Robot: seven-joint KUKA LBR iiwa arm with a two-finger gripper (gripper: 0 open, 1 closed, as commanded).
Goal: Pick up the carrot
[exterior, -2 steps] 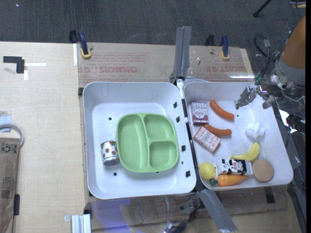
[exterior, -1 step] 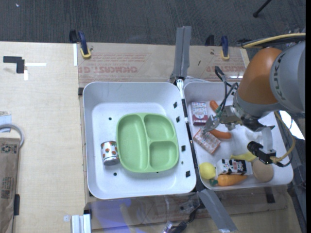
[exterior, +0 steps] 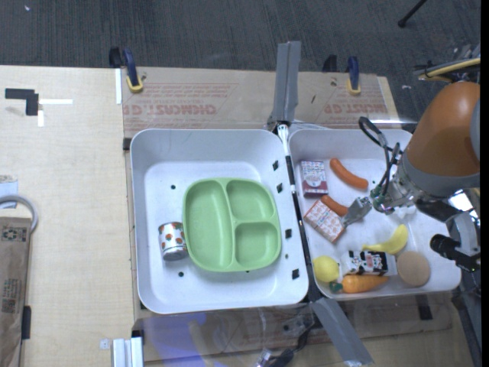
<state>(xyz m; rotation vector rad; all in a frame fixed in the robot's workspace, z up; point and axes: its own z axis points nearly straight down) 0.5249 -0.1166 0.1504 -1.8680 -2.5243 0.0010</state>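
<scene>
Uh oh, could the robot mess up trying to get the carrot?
Maybe. The end effector hangs near a small box and a short orange piece, so it might grab those. The carrot lies at the bin's front edge, squeezed between a lemon and a cow-print carton, which could get bumped.

A: How is the scene lit?

B: Evenly and brightly from overhead. The left bin (exterior: 145, 228) and the right bin (exterior: 443, 281) look clean white, with a faint bluish tint and only thin, soft shadows under their rims.

A: Any glare?

B: A pale bluish-violet sheen lies on the clear material at the bottom edge (exterior: 191, 335). The arm's orange band (exterior: 451, 132) carries a soft highlight on top.

A: Is it sharp?

B: Moderately. Small print on the cartons in the right bin is unreadable, and the gripper (exterior: 359, 209) is slightly smeared. The dark floor (exterior: 214, 14) at the top is dim and grainy.
</scene>
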